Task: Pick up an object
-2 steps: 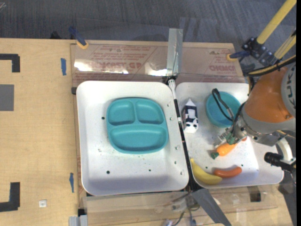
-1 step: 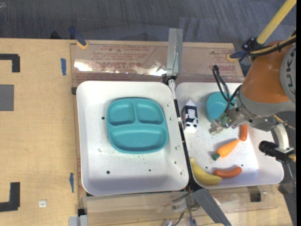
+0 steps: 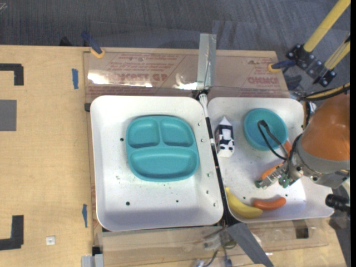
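While the left bin (image 3: pixel 105 204) holds a teal tray (image 3: pixel 162 148), the fingers' (image 3: pixel 276 178) state is unclear.

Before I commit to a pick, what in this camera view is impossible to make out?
- Pincer: the orange-banded arm covers it from above, so its opening is unreadable.
- Small orange-and-green item beside the pincer: too small to identify.
- Teal bowl: a black cable crosses it, hiding part of the inside.
- Right bin: its right wall lies under the arm.
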Tool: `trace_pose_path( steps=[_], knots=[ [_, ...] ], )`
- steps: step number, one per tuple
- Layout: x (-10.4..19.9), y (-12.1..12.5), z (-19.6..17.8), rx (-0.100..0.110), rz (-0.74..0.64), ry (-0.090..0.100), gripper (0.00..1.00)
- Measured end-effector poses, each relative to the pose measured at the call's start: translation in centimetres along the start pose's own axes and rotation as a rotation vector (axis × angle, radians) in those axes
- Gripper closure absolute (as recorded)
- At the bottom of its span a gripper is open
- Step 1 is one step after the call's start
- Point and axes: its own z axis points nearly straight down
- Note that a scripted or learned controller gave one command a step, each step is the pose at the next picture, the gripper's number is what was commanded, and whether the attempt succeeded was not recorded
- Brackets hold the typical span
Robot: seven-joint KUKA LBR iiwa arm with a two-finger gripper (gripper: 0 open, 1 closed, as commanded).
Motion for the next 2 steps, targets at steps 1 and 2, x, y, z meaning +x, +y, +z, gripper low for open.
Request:
trace_pose_path(
  steps=[1, 2],
  knots=[
    [0.0, 6.8, 2.1, -0.008, 0.162, -0.004, 1.0],
    [-4.1, 7.1, 2.2, 0.001, 0.329, 0.005, 1.0]
  ],
)
